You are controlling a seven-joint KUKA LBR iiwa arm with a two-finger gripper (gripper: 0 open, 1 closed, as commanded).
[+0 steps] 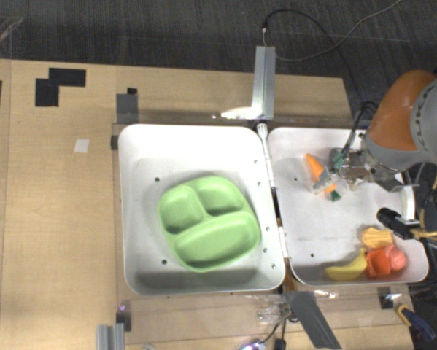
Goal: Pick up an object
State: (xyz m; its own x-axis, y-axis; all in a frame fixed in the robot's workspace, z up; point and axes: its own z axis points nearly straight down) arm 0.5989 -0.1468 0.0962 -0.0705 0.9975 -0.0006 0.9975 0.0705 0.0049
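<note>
Right of frame, the arm (422, 119) runs off the edge, its upper links cut away. The end effector (340, 175) is a small dark blur; whether its fingers are parted can't be told. Something small and teal (333, 193) beneath it is too tiny to identify. Lower right, the red item (386, 261) and yellow pieces (376, 237) bunch together, shapes unclear.

light: bright, even, overhead | glare: seen on the glossy white plastic bins (196, 141) | shadows: soft, cast under the green divided tray (207, 223) | focus: slightly soft throughout
</note>
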